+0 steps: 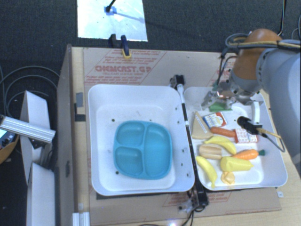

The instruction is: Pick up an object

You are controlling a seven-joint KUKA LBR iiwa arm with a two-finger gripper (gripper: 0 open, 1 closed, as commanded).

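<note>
Pincer (217, 99) sits low at the back of the right shallow white bin (277, 173), above a green item (217, 107) it partly hides; finger state cannot be told. Brown cardboard tabletop sheet (127, 65) reads "CHEMCAST GP". Left white bin (101, 126) holds a blue divided plastic plate (142, 149).

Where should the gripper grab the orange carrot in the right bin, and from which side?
Grip the carrot across its thicker middle, coming straight down from above. It lies flat, lengthwise left to right, with the yellow pepper close beside it, so the fingers probably fit best across its narrow width.
</note>
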